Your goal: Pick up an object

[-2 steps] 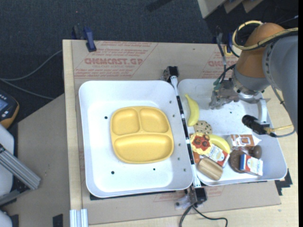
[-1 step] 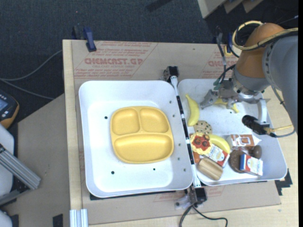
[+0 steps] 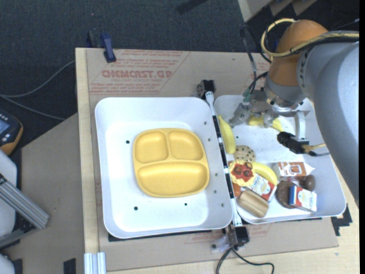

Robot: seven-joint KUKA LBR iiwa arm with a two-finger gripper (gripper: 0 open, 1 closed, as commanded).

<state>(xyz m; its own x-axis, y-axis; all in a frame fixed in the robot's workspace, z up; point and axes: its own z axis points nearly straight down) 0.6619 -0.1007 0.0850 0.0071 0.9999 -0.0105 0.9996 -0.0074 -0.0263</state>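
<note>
right bin (image 3: 336,196) crowded, yellow tray (image 3: 170,162) unobstructed

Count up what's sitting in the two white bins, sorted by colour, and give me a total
Yellow: 4 – divided plate, banana by the divider, banana lower down, yellow piece under the gripper
Brown: 3 – cookie, bread roll, dark round item
Red and white: 4 – pizza piece, three small cartons
Total: 11

Hand (image 3: 255,114) fingertips blurred, indistinct
</note>
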